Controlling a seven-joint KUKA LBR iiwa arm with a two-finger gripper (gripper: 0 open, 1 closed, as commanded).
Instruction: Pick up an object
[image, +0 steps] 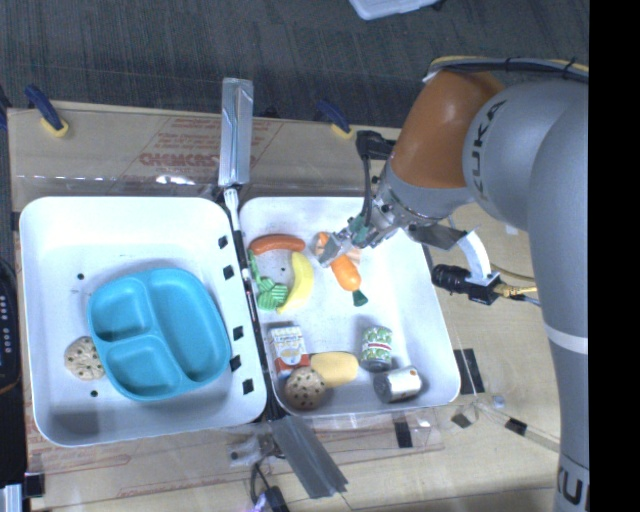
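Note:
My gripper hangs over the upper middle of the right bin, reaching in from the right. Just below it lies an orange carrot with a green tip, touching or nearly touching the gripper. A small orange piece sits at the gripper's left side. To the left are a sausage, a banana and a green item. The view does not let me tell whether anything is gripped.
The front of the right bin holds a small carton, a yellow potato-like piece, a cookie, a green can and a grey cylinder. The left bin holds a blue divided plate and a cookie.

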